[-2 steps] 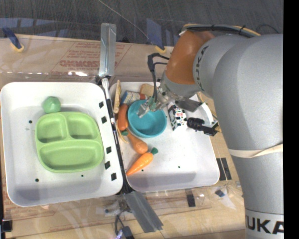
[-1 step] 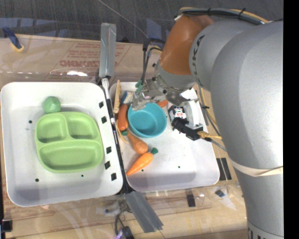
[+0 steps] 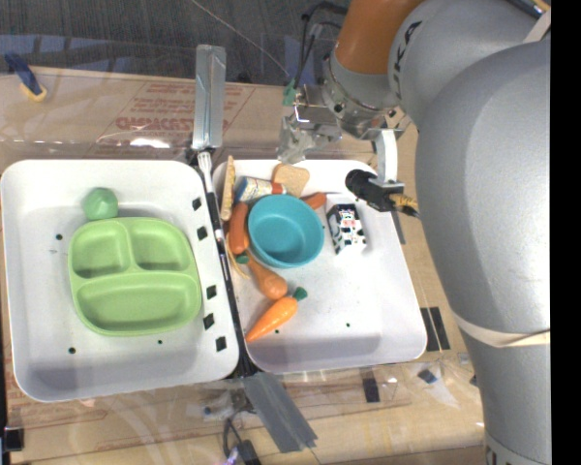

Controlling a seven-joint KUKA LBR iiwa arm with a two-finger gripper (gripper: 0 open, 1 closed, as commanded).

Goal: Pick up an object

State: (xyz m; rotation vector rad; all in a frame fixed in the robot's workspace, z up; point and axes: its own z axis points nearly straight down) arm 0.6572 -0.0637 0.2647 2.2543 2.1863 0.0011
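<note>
While the grey two-finger gripper [image 3: 298, 141] hangs over the right white bin's [image 3: 387, 303] far rim, jaws unreadable, so I cannot tell their state, the nearest candidate, a tan bread-slice toy [image 3: 291, 179], lies just below it, toward the camera.

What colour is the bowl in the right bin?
Blue, a light teal shade; the bowl shows clearly in the camera view.

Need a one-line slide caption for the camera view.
KUKA arm's claw hovers over the far edge of the right bin holding a blue bowl and toy carrots; green divided plate in the left bin.
</note>
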